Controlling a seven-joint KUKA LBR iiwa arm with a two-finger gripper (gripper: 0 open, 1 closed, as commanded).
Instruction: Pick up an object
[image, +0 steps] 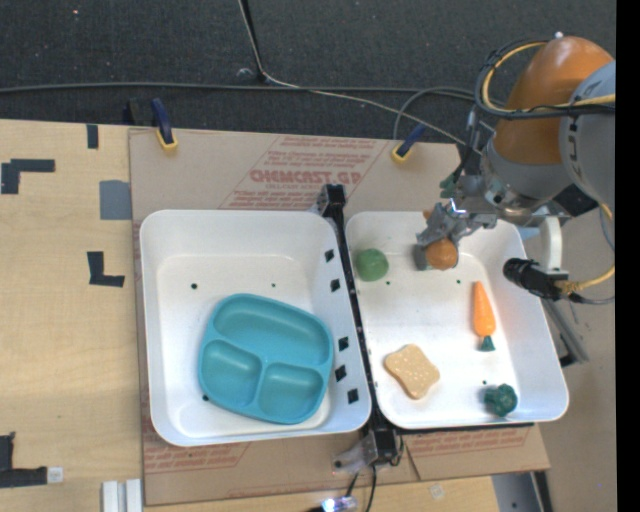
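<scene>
- Camera view: the grey arm (545, 120), with its orange band, reaches in from the right over the far part of the right bin (540, 400).
- The pincer (441, 243) points down and to the left, its tip low over the bin's far end.
- A small orange-brown round object (442, 255) sits right at the pincer's tip; it seems to be between the fingers, with the grey metal closed around its upper side, so the pincer looks shut on it. Whether it is off the bin floor cannot be told.
- A green ball (372, 264) lies just left of that object, near the divider between the bins.
- A toy carrot (483, 312) lies along the right side of the right bin, its green end toward the near edge.
- A toy slice of bread (412, 370) lies in the near middle of the right bin.
- A dark green piece, like toy broccoli (500, 399), sits in the near right corner.
- The left bin (170, 250) holds a blue tray (266, 358) with three compartments, tilted slightly and lying toward the near side.
- Both bins rest on a cardboard sheet (290, 170) on the wooden table (60, 330).
</scene>
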